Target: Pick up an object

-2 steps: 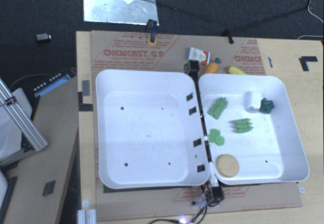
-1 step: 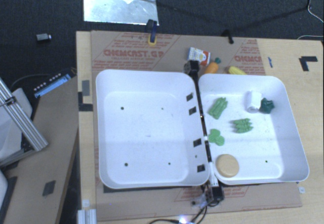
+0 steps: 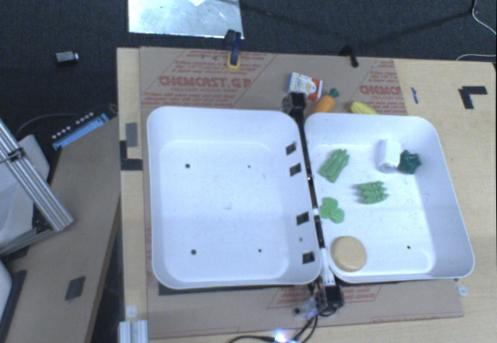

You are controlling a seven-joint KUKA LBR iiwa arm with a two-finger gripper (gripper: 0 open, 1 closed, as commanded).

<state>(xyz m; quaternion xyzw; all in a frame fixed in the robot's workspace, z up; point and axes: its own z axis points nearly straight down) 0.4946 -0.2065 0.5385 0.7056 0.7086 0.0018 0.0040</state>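
nearest, the flat tan round disc (image 3: pixel 349 253) hugs the right white bin (image 3: pixel 449 202)'s front wall, likely blocking a finger, the small green pieces (image 3: pixel 334 165) further back may slip, and the gripper's state i cannot tell.

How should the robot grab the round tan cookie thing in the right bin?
The round tan disc lies flat near the right bin's front-left corner. Probably best from straight above, fingers across its rim. Line them along the left wall, which is close; the other sides look free.

Lab: test bench (image 3: pixel 194 77), twin bins (image 3: pixel 225 120)
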